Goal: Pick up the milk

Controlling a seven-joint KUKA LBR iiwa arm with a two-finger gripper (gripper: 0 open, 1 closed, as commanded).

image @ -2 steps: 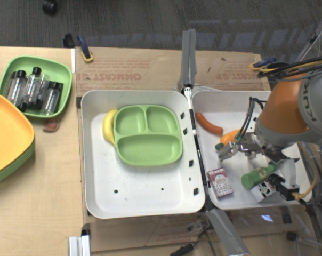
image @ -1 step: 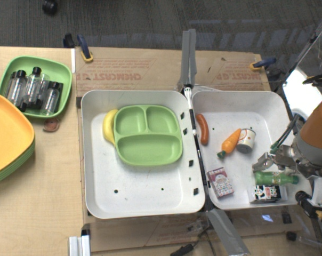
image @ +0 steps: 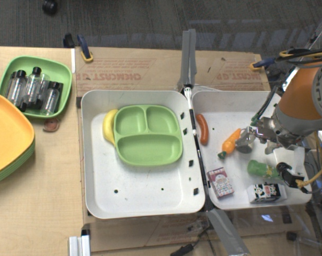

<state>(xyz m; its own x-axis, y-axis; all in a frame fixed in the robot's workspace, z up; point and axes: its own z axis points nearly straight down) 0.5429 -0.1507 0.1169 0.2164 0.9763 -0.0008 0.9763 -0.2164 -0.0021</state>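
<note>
The milk carton [image: 267,192] lay on its side near the front edge of the right bin [image: 217,103], long axis running left to right; the end effector [image: 245,141] hovered beyond it and slightly left, beside the carrot [image: 231,142]; its opening could not be judged.

In the right bin [image: 241,97], the milk carton [image: 267,192] lies at the front right corner, close against the front wall. A green object [image: 258,168] sits just behind it, and the arm's gripper [image: 248,141] hangs above that. To the carton's left, a strip of bare white floor separates it from a small red carton [image: 221,182]. A carrot [image: 231,142] and sausage [image: 203,129] lie farther back, well apart.
</note>
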